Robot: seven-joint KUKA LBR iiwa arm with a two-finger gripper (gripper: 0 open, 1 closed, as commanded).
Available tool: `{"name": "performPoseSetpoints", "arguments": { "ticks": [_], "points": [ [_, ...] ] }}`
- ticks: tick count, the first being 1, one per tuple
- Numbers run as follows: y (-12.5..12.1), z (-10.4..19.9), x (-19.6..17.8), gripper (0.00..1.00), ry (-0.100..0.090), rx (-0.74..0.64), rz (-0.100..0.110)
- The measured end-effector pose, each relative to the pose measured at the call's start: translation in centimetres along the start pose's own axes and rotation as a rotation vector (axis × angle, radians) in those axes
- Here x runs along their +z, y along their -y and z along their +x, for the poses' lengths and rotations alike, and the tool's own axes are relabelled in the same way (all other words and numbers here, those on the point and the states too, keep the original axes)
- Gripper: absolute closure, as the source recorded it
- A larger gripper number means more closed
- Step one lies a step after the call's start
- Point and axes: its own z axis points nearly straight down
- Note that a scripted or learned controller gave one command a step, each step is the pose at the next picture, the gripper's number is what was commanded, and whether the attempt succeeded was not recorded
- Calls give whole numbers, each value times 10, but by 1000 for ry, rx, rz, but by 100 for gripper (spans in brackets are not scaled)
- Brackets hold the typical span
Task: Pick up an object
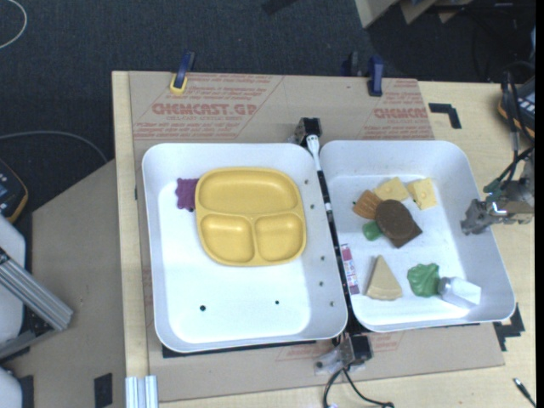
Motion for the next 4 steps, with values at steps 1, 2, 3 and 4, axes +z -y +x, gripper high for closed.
{"name": "performPoseSetpoints", "arguments": {
  "ticks": [1, 2, 3, 4],
  "points": [
    [-1, 53, 11, 100, -6, -4, 8],
    [4, 103, -1, 100, -7, -4, 7],
    [2, 155, 11, 100, -6, -4, 9],
    [6, 196, 10, 100, -6, -4, 9]
  ]
}}
